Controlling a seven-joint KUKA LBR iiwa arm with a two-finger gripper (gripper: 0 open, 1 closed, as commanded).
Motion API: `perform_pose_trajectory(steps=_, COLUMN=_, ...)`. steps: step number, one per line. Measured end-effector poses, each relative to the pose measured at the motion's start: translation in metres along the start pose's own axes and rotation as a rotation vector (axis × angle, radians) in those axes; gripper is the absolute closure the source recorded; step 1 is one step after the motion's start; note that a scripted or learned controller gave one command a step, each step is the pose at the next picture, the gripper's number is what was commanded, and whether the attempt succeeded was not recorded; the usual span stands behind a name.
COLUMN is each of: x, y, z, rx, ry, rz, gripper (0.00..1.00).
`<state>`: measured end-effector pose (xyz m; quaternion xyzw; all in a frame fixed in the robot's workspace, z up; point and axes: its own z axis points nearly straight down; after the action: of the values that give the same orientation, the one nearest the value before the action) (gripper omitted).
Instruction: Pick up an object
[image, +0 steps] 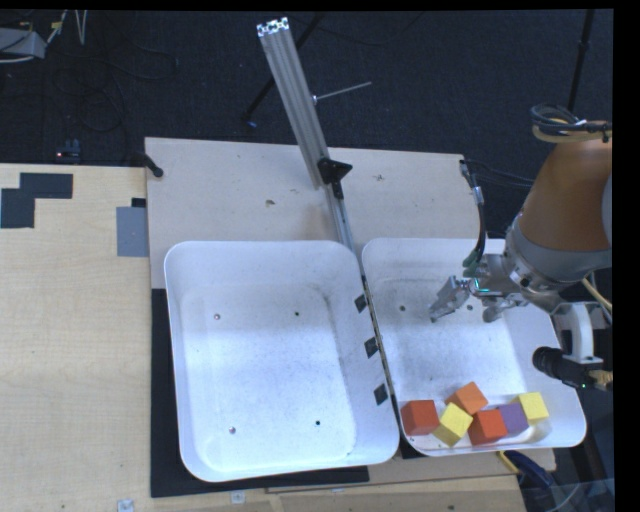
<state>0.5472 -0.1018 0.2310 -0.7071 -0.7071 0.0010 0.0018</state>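
A: Step? Looks like approach – gripper (462, 300) up over the middle of the right bin (420, 270), nothing between the fingers.

B: Open or clenched?

A: Can't tell – too small and blurred at the tip. No grasp visible, anyway.

B: Targets?

A: All bunched at the near edge of the right bin. Red block (420, 416), yellow block (453, 424), orange block (467, 398), second red block (488, 427), purple block (513, 418), small yellow block (533, 406). Mostly touching, well apart from the gripper.

B: Left bin (200, 290)?

A: No blocks seen there.

B: Next move?

A: Probably travel toward the near edge, then descend. Tight cluster – red block at the left end looks easiest, one side free. Needs fingers straddling a single block, not wedged between neighbours. Risk of nudging the pile against the bin wall.
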Motion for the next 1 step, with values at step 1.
perform_pose_trajectory(steps=1, x=0.0167, y=0.0073, z=0.0439, rx=0.004, ry=0.001, rz=-0.001, gripper=0.0)
